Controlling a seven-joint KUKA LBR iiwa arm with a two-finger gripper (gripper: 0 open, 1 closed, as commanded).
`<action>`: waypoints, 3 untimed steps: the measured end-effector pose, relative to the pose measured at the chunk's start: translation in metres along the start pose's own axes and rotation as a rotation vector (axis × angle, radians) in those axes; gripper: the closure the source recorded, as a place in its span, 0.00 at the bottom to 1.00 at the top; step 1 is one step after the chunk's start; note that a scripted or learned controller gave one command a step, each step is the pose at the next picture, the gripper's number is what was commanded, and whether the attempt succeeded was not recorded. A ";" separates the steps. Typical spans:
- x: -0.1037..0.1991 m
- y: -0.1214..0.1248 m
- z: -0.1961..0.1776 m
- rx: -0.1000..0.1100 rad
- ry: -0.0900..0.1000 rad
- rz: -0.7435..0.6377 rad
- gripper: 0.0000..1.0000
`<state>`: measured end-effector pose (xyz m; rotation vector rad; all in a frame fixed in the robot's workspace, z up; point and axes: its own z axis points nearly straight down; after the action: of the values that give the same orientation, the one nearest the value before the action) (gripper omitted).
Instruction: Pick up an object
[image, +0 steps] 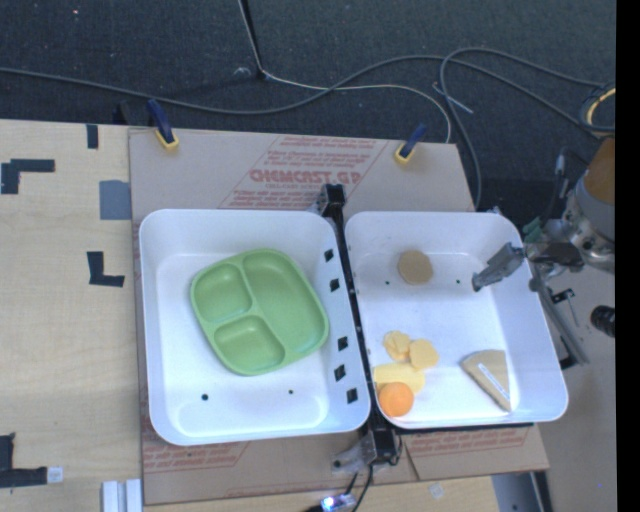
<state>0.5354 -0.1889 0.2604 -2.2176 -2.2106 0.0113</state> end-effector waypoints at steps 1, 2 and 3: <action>0.000 0.002 -0.006 -0.011 -0.003 -0.004 0.00; 0.010 -0.002 0.052 -0.006 -0.001 -0.004 0.00; 0.016 -0.005 0.097 -0.006 -0.001 -0.004 0.00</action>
<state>0.5291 -0.1727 0.1631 -2.2165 -2.2194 0.0060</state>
